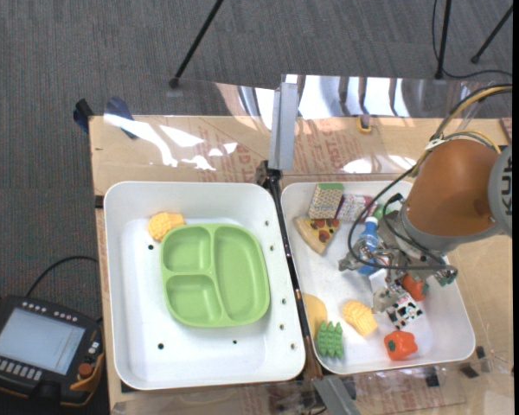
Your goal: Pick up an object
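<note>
In the camera view my gripper (389,294) hangs low over the right bin (460,331), among the toys near its right side. Just under and beside it lie a black-and-white cube (406,312), a red piece (413,285) and a yellow corn-like toy (360,317). An orange pepper (400,345) and a green ridged toy (330,339) sit nearer the front edge. A pizza slice (318,230) and a checkered block (325,201) lie at the back of that bin. The arm's orange band (454,188) hides part of the bin's right side.
The left bin (125,318) holds a green three-part plate (214,275) and a small yellow toy (164,225) at its back left. A metal post (282,128) stands behind the wall between the bins. A control pendant (39,344) lies on the floor at the left.
</note>
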### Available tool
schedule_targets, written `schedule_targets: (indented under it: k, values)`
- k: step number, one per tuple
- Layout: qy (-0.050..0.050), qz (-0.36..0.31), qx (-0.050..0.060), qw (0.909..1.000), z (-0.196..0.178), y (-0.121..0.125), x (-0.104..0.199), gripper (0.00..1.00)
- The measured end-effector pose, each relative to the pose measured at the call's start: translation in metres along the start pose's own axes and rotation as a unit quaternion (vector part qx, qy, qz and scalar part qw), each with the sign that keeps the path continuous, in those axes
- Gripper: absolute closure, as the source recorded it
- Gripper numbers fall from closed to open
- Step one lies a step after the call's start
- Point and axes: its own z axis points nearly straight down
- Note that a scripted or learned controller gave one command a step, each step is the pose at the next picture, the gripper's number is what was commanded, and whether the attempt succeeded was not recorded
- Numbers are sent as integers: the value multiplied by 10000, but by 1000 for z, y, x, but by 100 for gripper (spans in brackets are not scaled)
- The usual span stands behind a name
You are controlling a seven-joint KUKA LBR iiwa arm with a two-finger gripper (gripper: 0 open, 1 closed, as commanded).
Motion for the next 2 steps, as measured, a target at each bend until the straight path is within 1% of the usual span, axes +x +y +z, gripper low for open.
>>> schedule_targets:
  k: [1, 2]
  values:
    - [4, 820, 0, 9966, 0, 57, -13, 0]
    - [-7, 1202, 12, 9928, 0, -6, -18, 0]
